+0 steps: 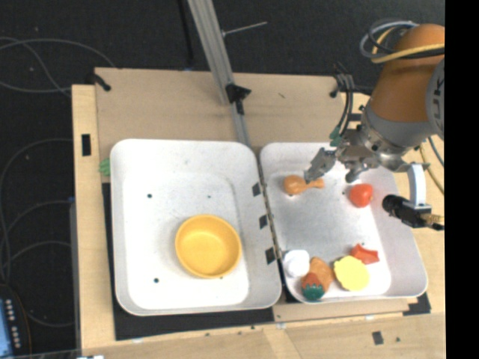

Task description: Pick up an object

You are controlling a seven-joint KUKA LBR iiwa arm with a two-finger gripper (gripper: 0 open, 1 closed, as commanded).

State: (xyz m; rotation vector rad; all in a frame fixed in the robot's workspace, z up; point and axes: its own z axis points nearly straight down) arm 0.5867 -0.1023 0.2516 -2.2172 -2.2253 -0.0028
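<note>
One small orange toy (296,185) near the right bin's (400,275) far edge looks light and slippery, best pinched mid-body by the wide-spread gripper (334,168).

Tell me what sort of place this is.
Most likely a robotics lab's grasping test bench. A grey and orange arm reaches over two white bins, small toy-like items such as a yellow bowl lie in them, and loose cables trail on the dark floor.
</note>
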